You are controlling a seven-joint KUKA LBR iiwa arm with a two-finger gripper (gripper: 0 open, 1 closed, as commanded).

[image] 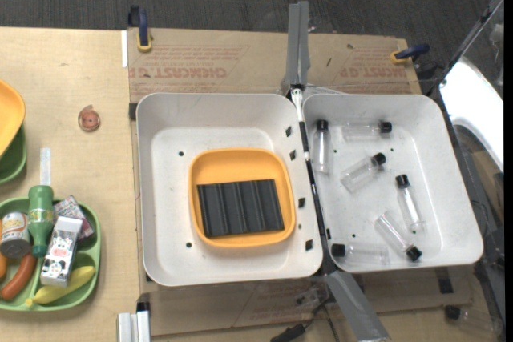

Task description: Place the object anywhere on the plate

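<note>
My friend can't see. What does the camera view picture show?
Two white bins sit side by side on a bench. The left bin holds an orange plate with a dark ridged block on it. The right bin holds several small clear vials with black caps, lying scattered.

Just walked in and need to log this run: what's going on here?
Nothing is being handled right now. An orange plate with a dark ridged insert sits in the left bin. Several clear vials with black caps lie loose in the right bin; none is on the plate yet.
</note>
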